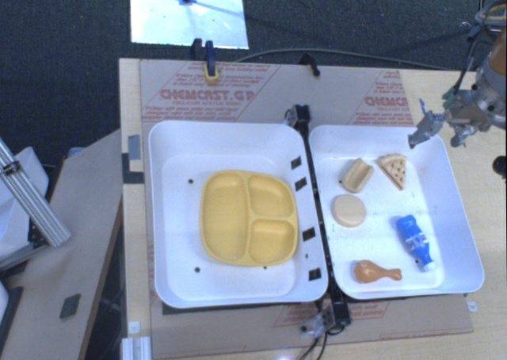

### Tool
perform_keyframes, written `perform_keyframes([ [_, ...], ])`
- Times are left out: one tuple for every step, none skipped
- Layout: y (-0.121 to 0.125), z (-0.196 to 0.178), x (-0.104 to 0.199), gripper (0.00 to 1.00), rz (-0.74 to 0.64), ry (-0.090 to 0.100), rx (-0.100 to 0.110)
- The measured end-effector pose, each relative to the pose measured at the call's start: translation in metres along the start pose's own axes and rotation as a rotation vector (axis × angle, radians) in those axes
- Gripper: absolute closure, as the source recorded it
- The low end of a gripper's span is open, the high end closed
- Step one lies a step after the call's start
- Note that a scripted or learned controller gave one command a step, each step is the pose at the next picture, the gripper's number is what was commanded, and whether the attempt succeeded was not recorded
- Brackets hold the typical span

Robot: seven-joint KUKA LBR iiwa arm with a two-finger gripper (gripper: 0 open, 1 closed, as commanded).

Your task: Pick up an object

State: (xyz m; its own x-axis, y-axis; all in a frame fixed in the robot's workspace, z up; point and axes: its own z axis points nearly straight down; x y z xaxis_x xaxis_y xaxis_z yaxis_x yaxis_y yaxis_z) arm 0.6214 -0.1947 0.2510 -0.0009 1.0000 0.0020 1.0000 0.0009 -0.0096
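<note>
Above the right bin's (463, 216) far corner the gripper (434, 130) hangs, fingers spread wide; pizza slice (394, 169) lies flat, so they may skid off.

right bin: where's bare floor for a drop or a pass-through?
Right bin: bare floor in the middle, bordered by the round cookie, pizza slice and blue bottle; another strip along the far wall. Crowded down its left side: bread roll, cookie, drumstick. Left bin: free margins all around the yellow tray. The tool hovers at the right bin's far-right corner.
</note>
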Motion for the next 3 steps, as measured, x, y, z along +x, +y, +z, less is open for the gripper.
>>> perform_keyframes([
  [0.002, -0.007, 0.001, 0.0, -0.003, -0.003, -0.012],
  [-0.004, 0.052, -0.002, 0.0, -0.001, -0.002, -0.008],
  [-0.002, 0.098, -0.01, 0.0, 0.0, -0.002, -0.009],
])
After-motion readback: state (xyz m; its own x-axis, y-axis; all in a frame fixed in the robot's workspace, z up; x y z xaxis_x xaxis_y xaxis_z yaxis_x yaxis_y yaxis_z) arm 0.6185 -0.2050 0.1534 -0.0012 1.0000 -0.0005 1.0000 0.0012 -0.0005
